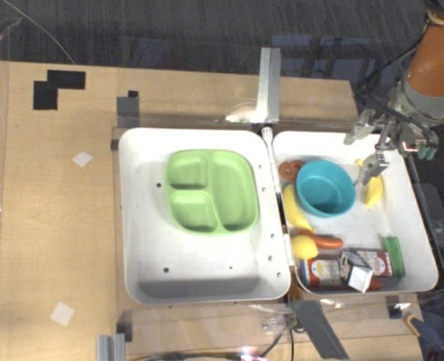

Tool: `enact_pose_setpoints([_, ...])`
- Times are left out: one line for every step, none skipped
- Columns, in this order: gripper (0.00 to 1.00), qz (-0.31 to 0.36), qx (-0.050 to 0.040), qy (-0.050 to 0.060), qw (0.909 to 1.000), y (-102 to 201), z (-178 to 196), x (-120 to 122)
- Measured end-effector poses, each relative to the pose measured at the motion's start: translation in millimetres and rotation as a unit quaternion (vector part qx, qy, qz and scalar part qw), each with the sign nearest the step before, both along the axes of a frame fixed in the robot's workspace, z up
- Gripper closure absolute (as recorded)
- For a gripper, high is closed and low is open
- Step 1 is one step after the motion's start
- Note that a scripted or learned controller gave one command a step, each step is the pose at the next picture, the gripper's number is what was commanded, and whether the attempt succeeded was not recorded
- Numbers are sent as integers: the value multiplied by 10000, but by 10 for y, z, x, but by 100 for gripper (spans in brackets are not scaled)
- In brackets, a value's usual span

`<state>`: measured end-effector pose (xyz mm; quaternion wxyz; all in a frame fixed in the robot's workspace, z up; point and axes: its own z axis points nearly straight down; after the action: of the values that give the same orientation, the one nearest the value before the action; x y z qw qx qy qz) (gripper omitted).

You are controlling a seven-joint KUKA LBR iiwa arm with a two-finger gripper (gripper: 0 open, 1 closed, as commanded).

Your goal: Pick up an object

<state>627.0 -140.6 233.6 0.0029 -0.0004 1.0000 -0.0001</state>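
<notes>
At the right-hand bin's [424, 254] upper right, the end effector [372, 165], finger state impossible to tell, hangs just above a small yellow banana-like piece [373, 192] lying roughly upright beside the blue bowl [325, 188].

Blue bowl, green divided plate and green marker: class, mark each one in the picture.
Blue bowl [325, 187], camera view, inner floor.
Green divided plate [210, 191], camera view, central ridge.
Green marker [394, 256], camera view, mid barrel.
</notes>
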Motion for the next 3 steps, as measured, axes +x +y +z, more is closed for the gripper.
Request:
enact_pose_setpoints([0,189,-5,3,9998,-597,-1404,281])
enact_pose_setpoints([0,515,-17,-37,9987,-241,-1441,197])
enact_pose_setpoints([100,539,-36,-85,9985,-244,-1284,240])
